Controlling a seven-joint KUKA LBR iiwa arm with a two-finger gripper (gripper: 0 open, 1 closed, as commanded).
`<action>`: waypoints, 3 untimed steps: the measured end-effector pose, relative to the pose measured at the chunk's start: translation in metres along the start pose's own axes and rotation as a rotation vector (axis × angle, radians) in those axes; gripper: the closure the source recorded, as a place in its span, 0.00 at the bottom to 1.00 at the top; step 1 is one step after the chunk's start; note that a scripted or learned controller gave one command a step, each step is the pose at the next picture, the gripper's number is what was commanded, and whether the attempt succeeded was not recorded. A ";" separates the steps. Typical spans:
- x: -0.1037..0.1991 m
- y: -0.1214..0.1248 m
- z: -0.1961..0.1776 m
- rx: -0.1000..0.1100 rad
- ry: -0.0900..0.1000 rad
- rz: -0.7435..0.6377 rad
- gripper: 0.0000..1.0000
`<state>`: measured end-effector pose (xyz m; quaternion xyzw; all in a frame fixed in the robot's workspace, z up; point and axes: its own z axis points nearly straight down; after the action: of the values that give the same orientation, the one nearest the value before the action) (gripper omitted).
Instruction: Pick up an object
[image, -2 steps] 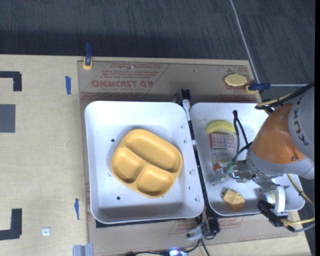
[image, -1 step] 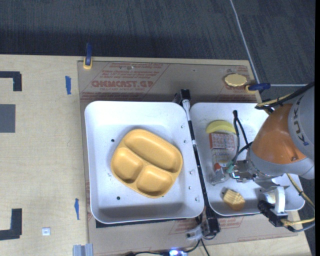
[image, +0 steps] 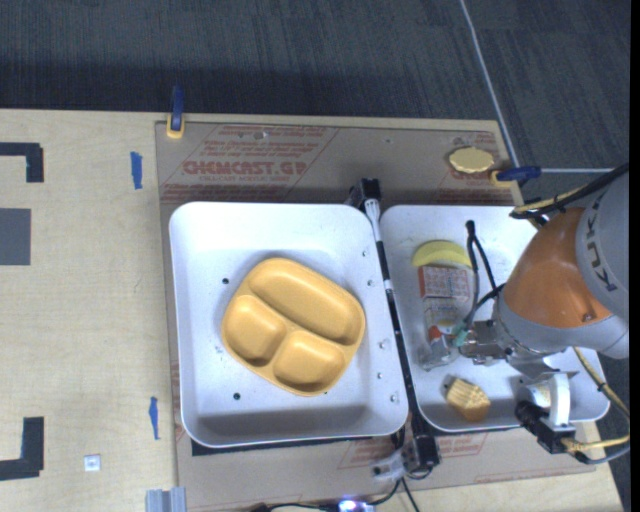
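The right bin (image: 400, 300) holds a yellow rounded piece (image: 443, 253) at its back. In front of that lies a clear packet with a red and white label (image: 445, 285), then a crumpled clear wrapper (image: 435, 343). A small tan block (image: 467, 397) sits near the front wall. My gripper (image: 478, 341) is low in this bin, right beside the clear wrapper and just behind the tan block. The grey wrist and orange band (image: 556, 285) cover its tip. A yellow three-compartment tray (image: 292, 324) lies in the left bin (image: 190, 300).
Black cables (image: 475, 265) loop from the wrist over the right bin. A black divider strip (image: 385, 290) runs between the bins. On the cardboard behind them lie a tan disc (image: 471, 160) and blue clamps (image: 176, 108). A white rod (image: 490, 80) slants in from the top.
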<state>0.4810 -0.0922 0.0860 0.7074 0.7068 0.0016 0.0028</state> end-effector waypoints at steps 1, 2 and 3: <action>0.000 0.000 0.000 0.000 0.000 0.000 0.00; -0.003 0.000 0.000 0.001 0.002 -0.003 0.00; -0.001 0.000 0.000 0.000 0.000 -0.001 0.00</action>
<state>0.4810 -0.0935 0.0860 0.7072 0.7070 0.0015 0.0026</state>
